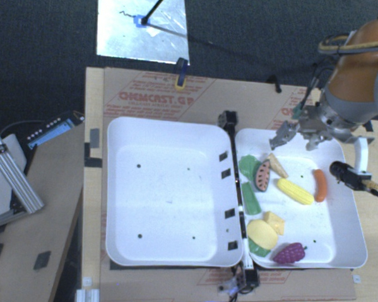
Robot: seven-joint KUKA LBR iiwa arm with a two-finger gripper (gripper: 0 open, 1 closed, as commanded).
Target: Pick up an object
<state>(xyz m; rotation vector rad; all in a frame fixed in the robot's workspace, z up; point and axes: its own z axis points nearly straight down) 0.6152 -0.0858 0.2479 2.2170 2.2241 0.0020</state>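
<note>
Two shallow white bins sit side by side on the bench [60, 191], on a cardboard sheet [198, 94] printed in red with what reads as "CHEMCAST GP". The left bin [168, 190] shows a bare white floor with a few small dark dots. The right bin [336, 243] carries the toy food: a watermelon slice [261, 175] beside a green piece [248, 164] near the dividing edge, a tan wedge [277, 166] just right of the slice, a corn cob [295, 190] at the middle, an orange sausage [320, 184] further right, a long green piece [249, 199] along the left wall, a small yellow block [274, 220], a yellow lemon-like fruit [262, 234] touching it from below, and a purple bunch of grapes [289, 252] at the near edge. The arm [364, 62], grey with an orange band, reaches in from the right, and its pincer [297, 137] hangs over the far edge of the right bin, its two fingers spread apart with nothing between them, above and apart from the food. A black part [344, 174] juts over the right rim. Open floor lies along the right bin's far and right sides.
</note>
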